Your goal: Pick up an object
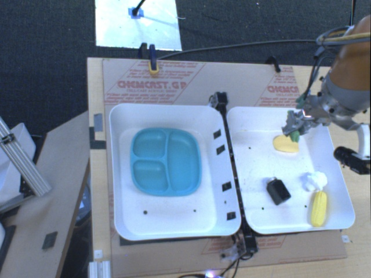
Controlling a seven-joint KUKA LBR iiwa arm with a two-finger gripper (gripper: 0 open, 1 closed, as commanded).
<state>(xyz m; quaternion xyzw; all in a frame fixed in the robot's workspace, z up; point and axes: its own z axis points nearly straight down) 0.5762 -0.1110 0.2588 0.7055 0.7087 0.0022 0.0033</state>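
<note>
Pick looks not yet done: every object lies on a bin floor. The gripper (295, 126) sits over the right bin (255, 213), right above the pale yellow piece (286, 145), maybe touching it; whether it is spread or closed cannot be told. Black block (278, 191), white piece (313, 181) and yellow corn-like item (319, 208) lie nearer the front. Left bin (124, 213) holds a blue divided plate (166, 161).

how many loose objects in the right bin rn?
4: a pale yellow piece at the far side under the gripper, a black block near the middle, a white piece and a yellow corn cob near the right corner. The arm may hide more.
</note>
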